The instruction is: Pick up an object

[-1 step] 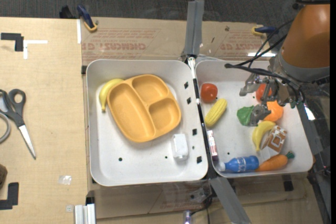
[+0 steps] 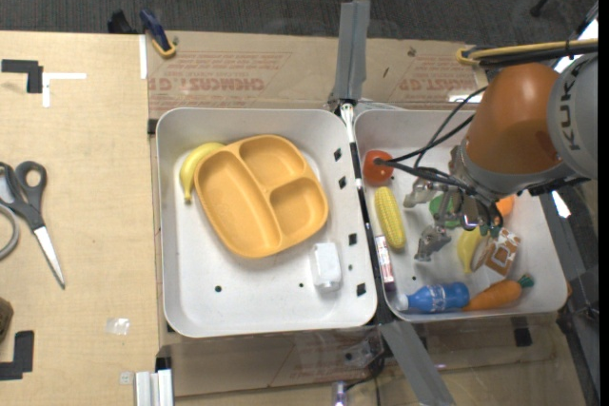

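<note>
The grey arm (image 2: 533,124) with its orange band is reaching in from the right and hanging over the right bin (image 2: 419,130), its gripper (image 2: 440,222) pointing down toward the middle of that bin. Cables and the wrist are crowding the view there, so whether the jaws are open or closed cannot be told, and nothing is visibly sitting between them.

Around the gripper the right bin is holding several small things. A corn cob (image 2: 389,217) is lying lengthwise near the bin's left wall, with a red tomato (image 2: 377,165) just above it toward the far corner. A blue bottle (image 2: 437,298) is lying on its side along the near wall, and an orange carrot (image 2: 498,294) is lying just beside it to the right. A yellow piece (image 2: 467,248) and a small brown-and-white item (image 2: 501,253) are sitting close under the gripper (too crowded to identify further).

The left bin (image 2: 190,299) is carrying a yellow divided plate (image 2: 262,195), with a banana (image 2: 195,164) tucked against its far-left edge and a small white block (image 2: 326,264) near its lower right.

On the worktop (image 2: 86,204) to the left, scissors (image 2: 36,219) are lying well apart from both bins.
</note>
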Controlling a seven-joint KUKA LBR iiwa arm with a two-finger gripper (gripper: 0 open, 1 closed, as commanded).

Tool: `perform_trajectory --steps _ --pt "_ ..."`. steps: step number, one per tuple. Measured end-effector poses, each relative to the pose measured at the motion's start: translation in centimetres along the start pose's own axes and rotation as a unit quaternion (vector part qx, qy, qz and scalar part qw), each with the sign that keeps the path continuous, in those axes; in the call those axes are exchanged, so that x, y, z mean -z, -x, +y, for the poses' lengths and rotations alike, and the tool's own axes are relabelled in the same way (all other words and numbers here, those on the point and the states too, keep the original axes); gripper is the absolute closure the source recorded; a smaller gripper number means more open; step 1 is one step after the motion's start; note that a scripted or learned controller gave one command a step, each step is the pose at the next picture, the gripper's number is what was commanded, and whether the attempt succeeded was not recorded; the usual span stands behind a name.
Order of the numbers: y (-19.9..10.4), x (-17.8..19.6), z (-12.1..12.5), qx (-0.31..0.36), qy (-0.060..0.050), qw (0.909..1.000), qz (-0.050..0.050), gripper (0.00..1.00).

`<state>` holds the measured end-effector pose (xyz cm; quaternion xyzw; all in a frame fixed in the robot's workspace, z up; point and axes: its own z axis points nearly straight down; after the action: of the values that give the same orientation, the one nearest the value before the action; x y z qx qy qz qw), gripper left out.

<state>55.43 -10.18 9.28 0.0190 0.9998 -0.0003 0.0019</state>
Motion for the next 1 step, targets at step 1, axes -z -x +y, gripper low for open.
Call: perform_trajectory --steps 1 --pt "0.17 1.01 0.08 0.002 -0.001 1.0 -0.002 1.0"
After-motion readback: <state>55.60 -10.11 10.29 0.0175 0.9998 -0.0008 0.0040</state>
